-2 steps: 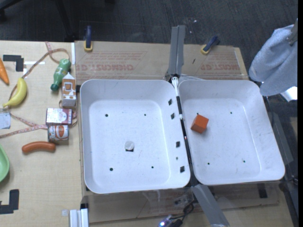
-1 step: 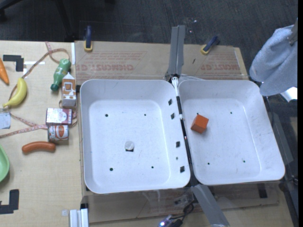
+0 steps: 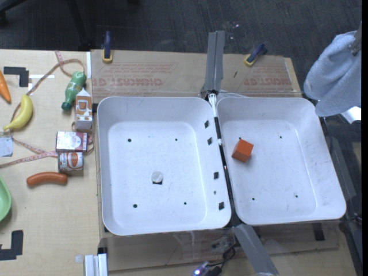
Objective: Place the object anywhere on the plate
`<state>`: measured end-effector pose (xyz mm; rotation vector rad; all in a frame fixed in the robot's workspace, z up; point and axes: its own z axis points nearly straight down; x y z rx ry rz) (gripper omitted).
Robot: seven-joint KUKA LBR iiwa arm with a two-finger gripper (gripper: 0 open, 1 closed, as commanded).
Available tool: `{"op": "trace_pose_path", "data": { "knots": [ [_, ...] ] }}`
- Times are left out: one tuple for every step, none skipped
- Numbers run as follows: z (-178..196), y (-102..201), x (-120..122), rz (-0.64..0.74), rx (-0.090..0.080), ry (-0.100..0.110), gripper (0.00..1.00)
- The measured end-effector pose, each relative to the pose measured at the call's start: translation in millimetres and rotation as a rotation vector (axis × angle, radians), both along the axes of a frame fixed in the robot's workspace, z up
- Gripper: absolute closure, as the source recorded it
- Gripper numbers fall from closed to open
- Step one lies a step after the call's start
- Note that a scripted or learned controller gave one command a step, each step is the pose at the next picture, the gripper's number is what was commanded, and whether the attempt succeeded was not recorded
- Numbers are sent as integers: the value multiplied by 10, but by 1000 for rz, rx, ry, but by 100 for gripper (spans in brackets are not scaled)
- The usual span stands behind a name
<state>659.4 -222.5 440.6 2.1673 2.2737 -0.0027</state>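
Currently, an orange block rests near the left wall of the right bin, a small grey disc lies in the left bin, and the end effector's state cannot be determined.

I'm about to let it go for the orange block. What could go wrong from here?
1. The orange block sits tilted near the right bin's left wall, so a grasp there may clip the divider.
2. I can't pick out a plate; the left bin holds a small grey disc, so the drop target is uncertain.
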Motion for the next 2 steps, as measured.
{"op": "trace_pose_path", "data": {
  "knots": [
    [1,-1,-1,-30,0,0,100],
    [1,-2,-1,-65,0,0,100]
  ]
}}
